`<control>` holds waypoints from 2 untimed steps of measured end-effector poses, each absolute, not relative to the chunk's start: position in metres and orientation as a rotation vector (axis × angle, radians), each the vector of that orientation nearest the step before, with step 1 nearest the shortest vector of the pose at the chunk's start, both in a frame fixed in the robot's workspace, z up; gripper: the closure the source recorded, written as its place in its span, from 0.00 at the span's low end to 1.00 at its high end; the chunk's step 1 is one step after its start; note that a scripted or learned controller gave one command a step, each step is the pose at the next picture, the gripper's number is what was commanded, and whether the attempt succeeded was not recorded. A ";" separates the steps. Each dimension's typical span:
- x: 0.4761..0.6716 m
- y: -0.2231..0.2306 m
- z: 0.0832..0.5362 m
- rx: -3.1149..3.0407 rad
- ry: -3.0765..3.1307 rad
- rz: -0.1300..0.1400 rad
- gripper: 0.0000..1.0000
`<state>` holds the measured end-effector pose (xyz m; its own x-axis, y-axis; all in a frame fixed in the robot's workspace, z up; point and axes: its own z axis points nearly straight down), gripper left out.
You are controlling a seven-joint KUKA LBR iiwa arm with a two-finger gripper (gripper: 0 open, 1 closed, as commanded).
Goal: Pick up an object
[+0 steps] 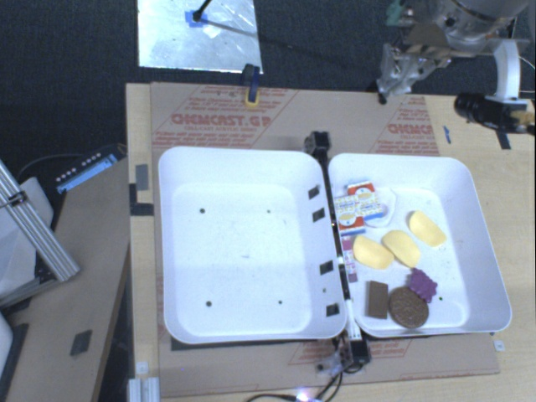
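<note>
Grey arm's gripper (394, 78) hangs above the bench (276, 111), beyond the bins.

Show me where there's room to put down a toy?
The left bin has bare floor from wall to wall. In the right bin, the yellow pieces, packet and brown disc crowd the middle; only its right edge is bare.

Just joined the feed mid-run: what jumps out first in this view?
The right bin holds a cluster: three yellow pieces, a red-and-white packet, a purple piece and a brown disc. The gripper hangs above the far edge, beyond that bin.
</note>
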<state>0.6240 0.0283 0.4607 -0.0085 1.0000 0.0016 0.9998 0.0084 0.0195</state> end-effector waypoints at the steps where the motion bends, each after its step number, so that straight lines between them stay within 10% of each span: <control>1: 0.670 0.046 0.513 2.210 2.223 0.011 1.00; 2: 0.668 0.092 0.394 2.217 2.234 -0.008 1.00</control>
